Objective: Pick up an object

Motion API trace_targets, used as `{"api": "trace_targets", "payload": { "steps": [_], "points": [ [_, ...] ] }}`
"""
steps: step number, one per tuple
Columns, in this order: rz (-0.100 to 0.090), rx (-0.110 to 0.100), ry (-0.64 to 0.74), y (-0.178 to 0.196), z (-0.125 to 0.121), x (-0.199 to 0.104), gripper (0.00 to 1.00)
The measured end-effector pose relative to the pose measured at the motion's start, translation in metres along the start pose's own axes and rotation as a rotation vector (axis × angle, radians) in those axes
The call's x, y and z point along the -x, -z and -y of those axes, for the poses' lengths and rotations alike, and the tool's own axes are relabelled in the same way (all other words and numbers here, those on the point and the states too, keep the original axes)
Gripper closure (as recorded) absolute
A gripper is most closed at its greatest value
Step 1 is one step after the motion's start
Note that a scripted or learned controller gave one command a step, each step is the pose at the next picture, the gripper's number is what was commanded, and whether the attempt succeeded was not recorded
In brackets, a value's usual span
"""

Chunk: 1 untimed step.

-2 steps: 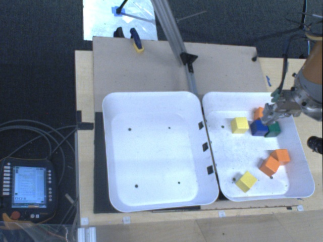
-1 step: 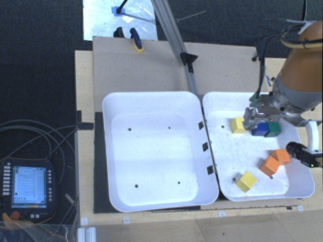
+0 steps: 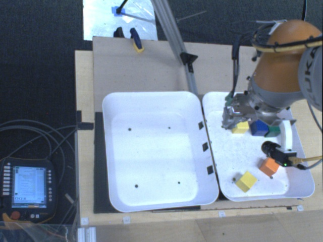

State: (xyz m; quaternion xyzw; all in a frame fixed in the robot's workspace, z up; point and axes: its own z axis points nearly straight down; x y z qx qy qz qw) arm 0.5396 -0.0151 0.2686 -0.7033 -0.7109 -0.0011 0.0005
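Five small blocks lie in the right bin [image 3: 227, 158], so you have a choice of target. Nearest the front edge is the near yellow block [image 3: 246, 181], alone on bare floor and well apart from the walls. Just behind it, to the right, is the orange block [image 3: 269, 167], near the bin's right side. Further back is a cluster: the far yellow block [image 3: 240, 127], the blue block [image 3: 259, 128] and the green block [image 3: 274, 131], set close together, with blue and green seemingly touching. The gripper [image 3: 230, 117] hangs low just beside the far yellow block, on its left. You cannot tell from this angle how wide it stands, and nothing is seen in its hold. Judgement: all the blocks look rigid, light and flat-sided, probably not slippery, so take one across two opposite flat faces. The near yellow block offers the cleanest approach; the clustered ones leave little room alongside. Behind the bins is bare counter [image 3: 141, 69].
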Motion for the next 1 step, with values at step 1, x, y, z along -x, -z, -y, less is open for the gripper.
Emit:
{"api": "trace_targets", "payload": {
  "steps": [1],
  "points": [
    [0.0, -0.001, 0.0, -0.0146, 0.001, -0.0538, 1.0]
  ]
}}
